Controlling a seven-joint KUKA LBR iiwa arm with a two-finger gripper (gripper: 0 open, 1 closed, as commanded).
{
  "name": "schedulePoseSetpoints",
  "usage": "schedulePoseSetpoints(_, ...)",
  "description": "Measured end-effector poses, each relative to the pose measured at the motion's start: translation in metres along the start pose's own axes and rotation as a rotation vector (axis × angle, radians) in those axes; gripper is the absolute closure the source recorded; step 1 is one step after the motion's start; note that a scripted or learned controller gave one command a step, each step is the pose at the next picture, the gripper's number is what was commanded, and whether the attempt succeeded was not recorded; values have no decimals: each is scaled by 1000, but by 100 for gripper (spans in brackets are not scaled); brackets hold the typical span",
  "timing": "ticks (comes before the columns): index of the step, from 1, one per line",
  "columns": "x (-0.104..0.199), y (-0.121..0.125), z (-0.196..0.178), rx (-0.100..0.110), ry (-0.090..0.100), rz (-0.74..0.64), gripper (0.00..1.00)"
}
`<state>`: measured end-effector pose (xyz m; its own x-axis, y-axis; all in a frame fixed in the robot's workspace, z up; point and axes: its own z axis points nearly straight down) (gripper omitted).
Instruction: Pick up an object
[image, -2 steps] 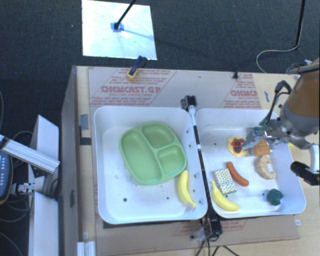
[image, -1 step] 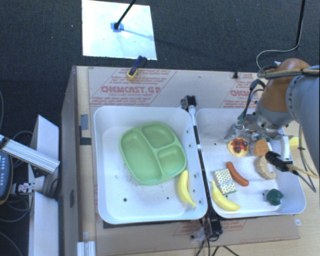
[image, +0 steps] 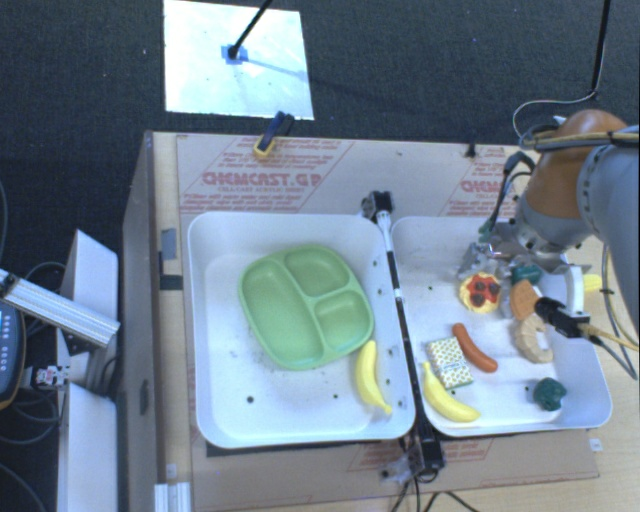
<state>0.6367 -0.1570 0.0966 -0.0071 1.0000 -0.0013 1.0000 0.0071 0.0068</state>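
My gripper (image: 482, 258) hangs low in the right bin (image: 430, 245), just beside the pizza slice (image: 481, 292); I cannot tell how its fingers stand. With the sausage (image: 474, 347), bread (image: 530, 338) and banana (image: 446, 397) crowded close, I judge a descent could nudge neighbours or close on nothing. The tabletop (image: 300, 170) is board, over dark carpet (image: 70, 100).

Dark carpet floor (image: 80, 90), pale square sheet (image: 238, 60) lying on it; brown-papered bench top (image: 300, 175); white box (image: 85, 300) at left.
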Motion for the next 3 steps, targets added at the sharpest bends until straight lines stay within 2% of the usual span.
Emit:
schedulePoseSetpoints(1, 41, 31, -153, 0, 0, 2, 100)
schedulePoseSetpoints(2, 41, 31, -152, 3, 0, 2, 0)
schedulePoseSetpoints(3, 55, 33, 12, 5, 1, 2, 0)
